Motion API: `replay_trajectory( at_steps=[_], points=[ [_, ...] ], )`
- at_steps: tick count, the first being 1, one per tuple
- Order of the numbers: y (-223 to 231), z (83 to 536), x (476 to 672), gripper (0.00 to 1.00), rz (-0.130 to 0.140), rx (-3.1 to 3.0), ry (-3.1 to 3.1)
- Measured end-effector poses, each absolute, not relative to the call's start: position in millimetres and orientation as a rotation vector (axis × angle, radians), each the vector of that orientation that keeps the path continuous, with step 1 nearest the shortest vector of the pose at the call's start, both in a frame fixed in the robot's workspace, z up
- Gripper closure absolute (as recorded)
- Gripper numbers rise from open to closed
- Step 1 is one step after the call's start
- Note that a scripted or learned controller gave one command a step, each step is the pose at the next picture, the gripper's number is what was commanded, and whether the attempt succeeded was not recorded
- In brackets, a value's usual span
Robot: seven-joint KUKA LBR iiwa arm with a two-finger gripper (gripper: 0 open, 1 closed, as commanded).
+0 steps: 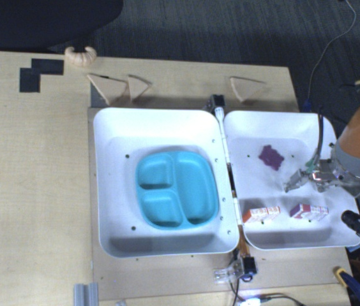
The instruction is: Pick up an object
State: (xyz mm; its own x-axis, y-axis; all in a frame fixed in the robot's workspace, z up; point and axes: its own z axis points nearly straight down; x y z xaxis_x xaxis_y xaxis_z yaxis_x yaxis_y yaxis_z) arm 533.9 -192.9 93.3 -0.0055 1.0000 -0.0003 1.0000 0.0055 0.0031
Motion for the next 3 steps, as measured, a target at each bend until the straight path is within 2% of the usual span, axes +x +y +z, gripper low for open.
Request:
replay_trajectory(
  at_steps=[1, 2, 3],
  points=[
    [-192.4, 104.2, 535.2, 1.00, 0.007, 2.209, 2.227],
    [-192.4, 104.1, 535.1, 0.00, 0.007, 2.209, 2.227],
    [-171.7, 87.2, 491.2, 0.00, 0.007, 2.213, 2.216]
  ],
)
